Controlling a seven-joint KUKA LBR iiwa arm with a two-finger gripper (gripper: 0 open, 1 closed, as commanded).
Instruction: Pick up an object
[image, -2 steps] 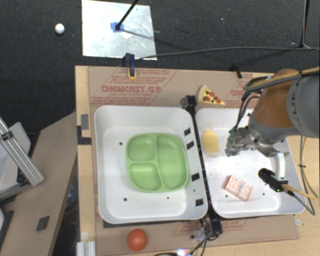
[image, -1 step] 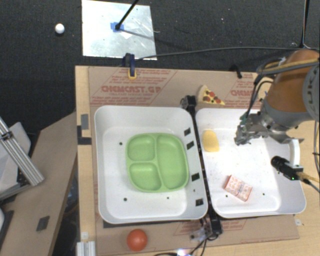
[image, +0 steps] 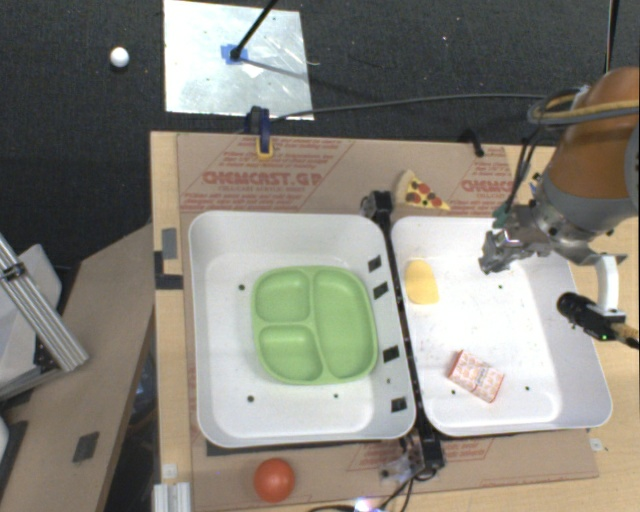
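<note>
In the right bin (image: 560, 400) a yellow oblong object (image: 422, 282) lies near the left wall, and a pink patterned packet (image: 475, 376) lies toward the front. My gripper (image: 495, 258) hangs over the back part of the right bin, to the right of the yellow object and well behind the packet. Nothing shows between it and the bin floor. The left bin (image: 215, 300) holds a green divided tray (image: 313, 324).
A pizza-slice toy (image: 422, 192) lies on the cardboard behind the bins. An orange-red ball (image: 274, 479) rests in front of the left bin. A blue clamp (image: 260, 130) sits at the board's back edge. A metal rail (image: 40, 315) stands at far left.
</note>
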